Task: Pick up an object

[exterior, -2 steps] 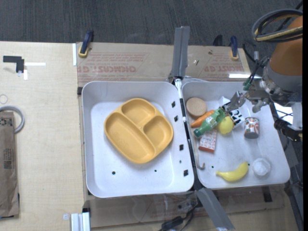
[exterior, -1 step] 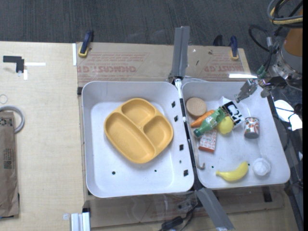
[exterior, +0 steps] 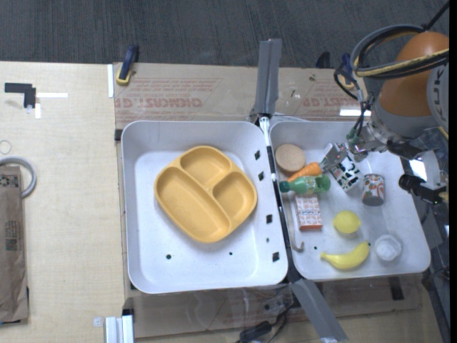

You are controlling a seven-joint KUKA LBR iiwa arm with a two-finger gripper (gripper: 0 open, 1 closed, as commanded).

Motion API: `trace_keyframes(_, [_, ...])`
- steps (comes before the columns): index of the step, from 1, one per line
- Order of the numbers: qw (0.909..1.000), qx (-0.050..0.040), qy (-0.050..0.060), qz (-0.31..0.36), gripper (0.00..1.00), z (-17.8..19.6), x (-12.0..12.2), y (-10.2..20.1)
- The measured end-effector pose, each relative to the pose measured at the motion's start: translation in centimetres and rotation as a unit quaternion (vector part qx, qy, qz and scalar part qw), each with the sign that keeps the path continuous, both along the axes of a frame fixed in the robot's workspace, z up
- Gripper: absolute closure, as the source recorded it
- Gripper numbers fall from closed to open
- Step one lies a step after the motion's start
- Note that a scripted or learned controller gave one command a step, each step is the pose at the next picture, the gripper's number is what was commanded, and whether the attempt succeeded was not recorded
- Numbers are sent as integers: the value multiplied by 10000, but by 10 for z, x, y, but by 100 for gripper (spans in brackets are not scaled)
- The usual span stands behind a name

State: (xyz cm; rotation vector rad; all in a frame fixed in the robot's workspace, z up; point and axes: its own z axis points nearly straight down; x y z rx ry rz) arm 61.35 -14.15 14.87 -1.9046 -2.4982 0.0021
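The right bin (exterior: 407, 224) holds several small objects: a round tan disc (exterior: 290, 157), an orange carrot (exterior: 308, 170), a green bottle (exterior: 303, 185) lying on its side, a red-and-white box (exterior: 308, 213), a lemon (exterior: 347, 222), a banana (exterior: 346, 256), a small can (exterior: 373, 189) and a white round lid (exterior: 388, 248). My gripper (exterior: 340, 164) hangs low over the bin's upper middle, just right of the carrot and the bottle's cap and left of the can. A black-and-white patterned piece (exterior: 348, 174) sits right under it; I cannot tell if it is held.
The left bin (exterior: 143, 213) carries a yellow divided plate (exterior: 206, 191). A grey divider rail (exterior: 268, 77) runs between the bins. The arm's orange band (exterior: 421, 56) and black cables (exterior: 378, 48) loom over the right bin's far corner. A brown bag (exterior: 11, 241) lies at far left.
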Motion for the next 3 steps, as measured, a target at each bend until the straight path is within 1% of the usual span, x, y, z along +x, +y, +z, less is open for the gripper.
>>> trace_keyframes(1, [9993, -1, -5, -370, 0, -57, 9, -21])
trace_keyframes(2, [9993, -1, -6, -370, 0, -57, 9, -21])
trace_keyframes(3, [9993, -8, -16, -374, 100, -47, 9, -22])
